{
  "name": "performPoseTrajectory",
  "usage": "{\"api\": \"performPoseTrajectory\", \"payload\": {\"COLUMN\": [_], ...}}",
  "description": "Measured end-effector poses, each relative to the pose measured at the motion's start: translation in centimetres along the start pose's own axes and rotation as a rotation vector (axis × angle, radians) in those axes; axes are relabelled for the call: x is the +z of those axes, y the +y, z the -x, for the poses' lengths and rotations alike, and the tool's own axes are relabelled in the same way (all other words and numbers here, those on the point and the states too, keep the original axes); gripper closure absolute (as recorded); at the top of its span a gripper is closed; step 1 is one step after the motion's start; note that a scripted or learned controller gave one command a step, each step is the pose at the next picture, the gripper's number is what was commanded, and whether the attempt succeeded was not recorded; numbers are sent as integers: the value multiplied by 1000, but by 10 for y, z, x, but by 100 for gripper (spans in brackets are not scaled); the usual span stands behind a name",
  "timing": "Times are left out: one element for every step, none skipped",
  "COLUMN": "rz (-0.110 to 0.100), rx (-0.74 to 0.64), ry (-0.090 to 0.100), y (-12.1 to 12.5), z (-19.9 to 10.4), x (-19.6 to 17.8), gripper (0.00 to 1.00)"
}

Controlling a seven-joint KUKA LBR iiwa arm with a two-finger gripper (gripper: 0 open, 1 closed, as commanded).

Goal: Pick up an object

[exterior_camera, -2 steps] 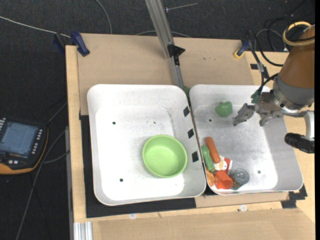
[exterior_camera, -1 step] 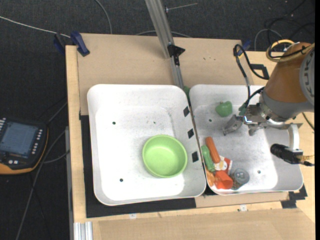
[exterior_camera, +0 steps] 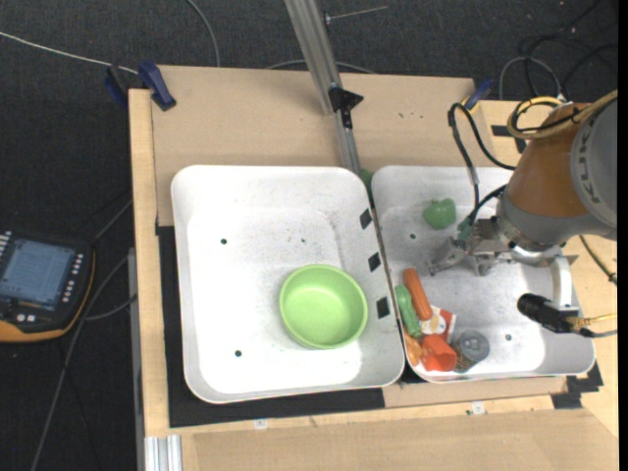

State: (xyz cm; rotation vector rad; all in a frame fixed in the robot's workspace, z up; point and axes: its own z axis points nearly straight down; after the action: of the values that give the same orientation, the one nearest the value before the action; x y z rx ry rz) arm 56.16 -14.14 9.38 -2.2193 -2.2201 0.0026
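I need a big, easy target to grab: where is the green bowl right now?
The green bowl sits in the left bin, toward its near right corner, beside the wall shared with the right bin.

Arm: grey rounded casing, broad orange band above wrist. Black and yellow cables loop over orange section; one black cable runs down toward wrist. Hand: grey bare-metal linkage, thin fingers. Black cylindrical part below wrist beside white bracket.
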Motion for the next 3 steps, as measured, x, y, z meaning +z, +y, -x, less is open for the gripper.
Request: {"api": "performPoseTrajectory", "payload": {"rz": [4,7,7], "rx": [0,0,0], "ry": [0,-1,-1], "y": [1,2,7], "z": [0,1,1], "x": [-12,-55,-98], "gripper": [100,100,100]}}
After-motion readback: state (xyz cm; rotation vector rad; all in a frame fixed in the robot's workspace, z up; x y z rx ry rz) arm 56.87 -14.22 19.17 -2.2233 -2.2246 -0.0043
